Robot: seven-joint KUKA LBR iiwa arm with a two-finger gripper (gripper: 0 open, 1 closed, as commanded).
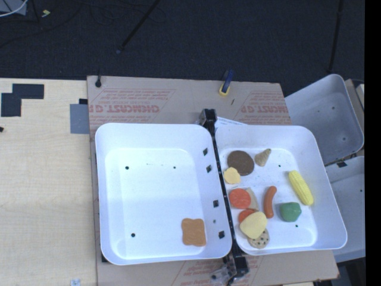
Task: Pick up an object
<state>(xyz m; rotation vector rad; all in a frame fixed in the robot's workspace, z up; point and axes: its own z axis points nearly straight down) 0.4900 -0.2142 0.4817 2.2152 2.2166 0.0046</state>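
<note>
Corn (300,187) lies in the view-right bin (309,151), on the arm's entry side, long axis running top-left to bottom-right (state of jaws cannot be told).

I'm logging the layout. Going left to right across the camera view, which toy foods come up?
Orange waffle → brown round patty → red sausage → green pepper → yellow corn cob.
</note>
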